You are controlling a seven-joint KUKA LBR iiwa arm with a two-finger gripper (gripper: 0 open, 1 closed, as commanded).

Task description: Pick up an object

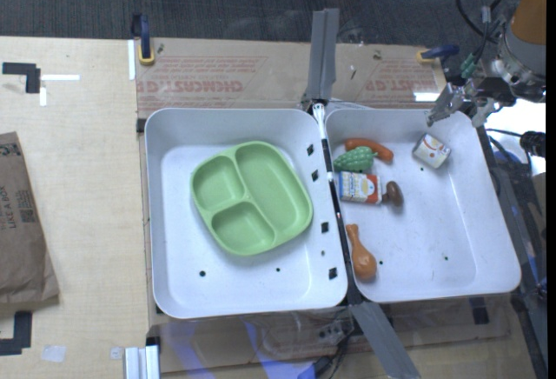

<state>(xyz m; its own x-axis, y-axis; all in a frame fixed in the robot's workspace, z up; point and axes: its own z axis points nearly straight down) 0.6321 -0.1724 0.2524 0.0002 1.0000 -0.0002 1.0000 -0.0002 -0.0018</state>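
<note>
Nearest, an orange pear-shaped toy (360,257) is left below the small white box (431,151), above which the fingers (439,107) are held apart, presumably for grasping.

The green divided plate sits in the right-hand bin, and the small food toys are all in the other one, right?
Not quite. The camera view shows the green divided plate in the left bin. The small food toys, such as the orange carrot, lie in the right bin.

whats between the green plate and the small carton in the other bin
In the camera view, the raised rims where the two bins meet run between the green plate and the small carton. Otherwise only bare white bin floor lies there.
</note>
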